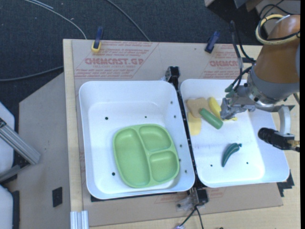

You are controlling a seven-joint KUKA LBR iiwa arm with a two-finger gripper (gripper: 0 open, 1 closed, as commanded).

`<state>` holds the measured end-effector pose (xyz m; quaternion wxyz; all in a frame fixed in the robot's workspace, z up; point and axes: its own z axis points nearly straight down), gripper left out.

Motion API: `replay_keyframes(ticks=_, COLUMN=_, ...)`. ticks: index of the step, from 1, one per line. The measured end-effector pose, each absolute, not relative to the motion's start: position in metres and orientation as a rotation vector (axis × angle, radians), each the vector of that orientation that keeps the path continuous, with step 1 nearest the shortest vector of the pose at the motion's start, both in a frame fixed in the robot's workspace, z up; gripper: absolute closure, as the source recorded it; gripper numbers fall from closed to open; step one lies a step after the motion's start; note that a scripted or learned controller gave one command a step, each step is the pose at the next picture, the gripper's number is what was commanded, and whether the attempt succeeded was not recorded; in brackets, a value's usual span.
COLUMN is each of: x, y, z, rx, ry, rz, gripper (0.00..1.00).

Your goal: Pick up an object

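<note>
End effector (228, 109), grip state unclear, sits beside a smooth green cylinder (210, 118).

the big grey arm (279, 61) with its orange band comes in from the right and bends down, and its gripper (228, 109) hangs low, pointing down and a bit left

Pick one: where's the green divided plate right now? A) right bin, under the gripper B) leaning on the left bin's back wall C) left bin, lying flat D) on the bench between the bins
C: the green divided plate lies flat on the floor of the left bin, while the gripper is over the right bin, near the yellow pieces and the green cylinder.
</note>
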<state>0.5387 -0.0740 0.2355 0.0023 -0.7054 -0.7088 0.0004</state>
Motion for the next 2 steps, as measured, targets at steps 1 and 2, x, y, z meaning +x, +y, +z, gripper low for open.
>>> replay_keyframes(ticks=1, x=0.529, y=-0.034, z=0.233, rx=-2.217, ry=-2.221, rz=0.001, gripper=1.0)
replay_keyframes(ticks=2, x=0.521, y=0.017, z=0.221, rx=-2.212, ry=-2.223, rz=0.002, gripper=1.0)
